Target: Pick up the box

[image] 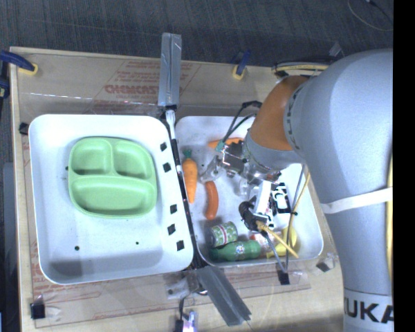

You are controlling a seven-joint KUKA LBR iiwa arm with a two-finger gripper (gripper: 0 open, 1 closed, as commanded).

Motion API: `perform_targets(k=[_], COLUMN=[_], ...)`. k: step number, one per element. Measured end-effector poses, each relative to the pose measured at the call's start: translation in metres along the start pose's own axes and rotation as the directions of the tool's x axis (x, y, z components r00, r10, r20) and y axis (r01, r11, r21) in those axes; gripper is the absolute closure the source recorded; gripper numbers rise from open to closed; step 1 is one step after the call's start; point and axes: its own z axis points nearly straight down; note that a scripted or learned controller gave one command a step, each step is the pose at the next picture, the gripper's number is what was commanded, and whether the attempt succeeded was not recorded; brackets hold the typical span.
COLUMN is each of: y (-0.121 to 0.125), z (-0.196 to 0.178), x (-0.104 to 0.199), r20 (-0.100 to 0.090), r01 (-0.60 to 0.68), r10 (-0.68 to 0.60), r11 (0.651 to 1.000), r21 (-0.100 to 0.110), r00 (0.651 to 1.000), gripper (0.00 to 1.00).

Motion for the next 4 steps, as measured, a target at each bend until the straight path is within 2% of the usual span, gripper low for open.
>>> perform_targets(k=[1, 2, 3, 4], y=[0.080, -0.038, 0.044, 0.008], z=[0.000, -0.002, -0.001, 0.000], x=[0.003, 0.025, 0.051, -0.023], r20=[0.003, 0.000, -0.001, -0.001], r01=[-0.391, -0.447, -0.251, -0.635], r10=[0.391, 0.447, 0.251, 0.635], r11=[0.920, 0.895, 0.968, 0.773], r21=[0.005, -0.009, -0.002, 0.004], r00=[0.920, 0.895, 0.968, 0.773], gripper=[0.00, 0.00, 0.00, 0.00])
